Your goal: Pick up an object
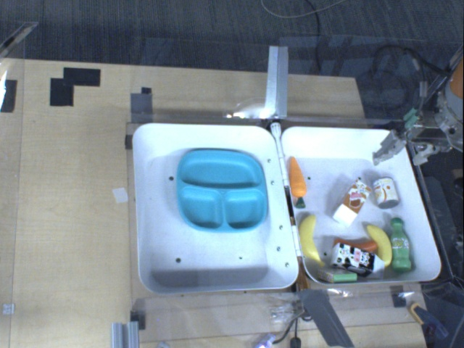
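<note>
A slanted overhead look at a pale wooden bench (65, 216) holding 2 shallow white bins side by side; the left bin (156, 259) contains a blue plastic tray (220, 188) with 3 compartments, lying flat near its middle; the right bin (341, 151) holds a scatter of small things. An orange carrot (296, 177) lies close to the bin's left wall, pointing along it; below it a yellow banana (309, 239) curves down the same side; near the middle a small white carton (352, 200) lies tilted, and just beside it to the right is a small can (385, 191) with a red and white label. Along the lower right, a second banana (380, 242) lies against a green bottle (399, 245); a black and white patterned box (353, 256) lies at the bottom edge.

The gripper (386, 148) hangs at the upper right corner of the right bin, on the grey arm (438, 118) reaching in from the right; whether it is spread or pressed together cannot be told; it is well apart from all these things.
</note>
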`<state>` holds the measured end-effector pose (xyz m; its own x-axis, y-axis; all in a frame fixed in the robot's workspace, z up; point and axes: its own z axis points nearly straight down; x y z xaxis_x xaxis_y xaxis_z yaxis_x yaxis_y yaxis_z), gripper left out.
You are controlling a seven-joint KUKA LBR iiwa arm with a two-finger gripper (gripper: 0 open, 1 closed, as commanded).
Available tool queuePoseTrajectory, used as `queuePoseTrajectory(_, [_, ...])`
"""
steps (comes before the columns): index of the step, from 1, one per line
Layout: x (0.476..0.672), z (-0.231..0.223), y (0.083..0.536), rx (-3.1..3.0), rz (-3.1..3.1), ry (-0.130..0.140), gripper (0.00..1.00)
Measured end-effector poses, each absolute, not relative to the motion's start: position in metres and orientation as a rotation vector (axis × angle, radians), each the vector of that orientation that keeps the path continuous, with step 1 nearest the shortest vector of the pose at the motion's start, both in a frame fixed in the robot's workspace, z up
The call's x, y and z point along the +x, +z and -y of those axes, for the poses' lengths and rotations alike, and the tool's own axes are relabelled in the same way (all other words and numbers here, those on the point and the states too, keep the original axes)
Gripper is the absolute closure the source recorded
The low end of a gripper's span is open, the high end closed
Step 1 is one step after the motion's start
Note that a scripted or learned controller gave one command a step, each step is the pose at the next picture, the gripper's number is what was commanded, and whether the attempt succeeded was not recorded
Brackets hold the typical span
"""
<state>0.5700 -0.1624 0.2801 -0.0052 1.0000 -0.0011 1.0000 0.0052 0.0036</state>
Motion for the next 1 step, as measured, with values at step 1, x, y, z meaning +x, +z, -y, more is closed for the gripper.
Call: queuePoseTrajectory(1, [0.5522, 0.1231, 0.1848, 2.217, -2.222, 0.002, 0.0])
